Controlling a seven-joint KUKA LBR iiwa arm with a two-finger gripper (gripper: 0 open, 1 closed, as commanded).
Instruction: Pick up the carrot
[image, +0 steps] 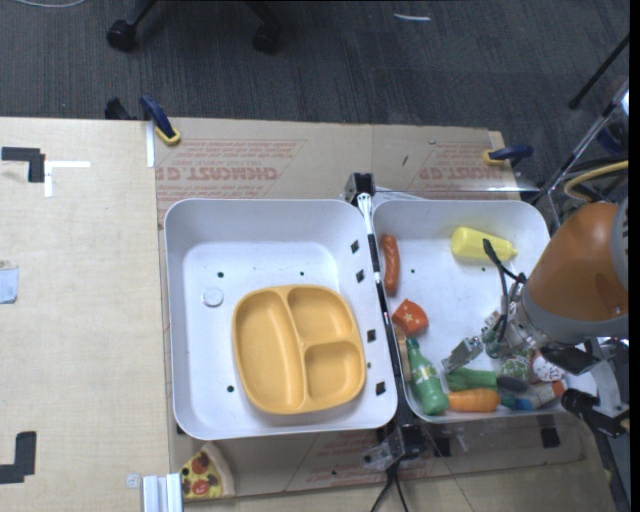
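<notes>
The carrot (474, 401) is a short orange piece lying flat near the front wall of the right bin (440, 285). Just behind it lies a green vegetable (468, 379). My gripper (486, 346) hangs low over the right bin's front right part, just above and behind the green vegetable and the carrot. The grey arm with its orange band (588, 265) reaches in from the right and hides the bin's right side. Nothing shows as held.
The right bin also holds a green bottle (424, 377), a red fruit (410, 318), a sausage (390, 263) and a yellow item (481, 244), with small objects under the wrist. The left bin (200, 260) holds a yellow divided plate (298, 347).
</notes>
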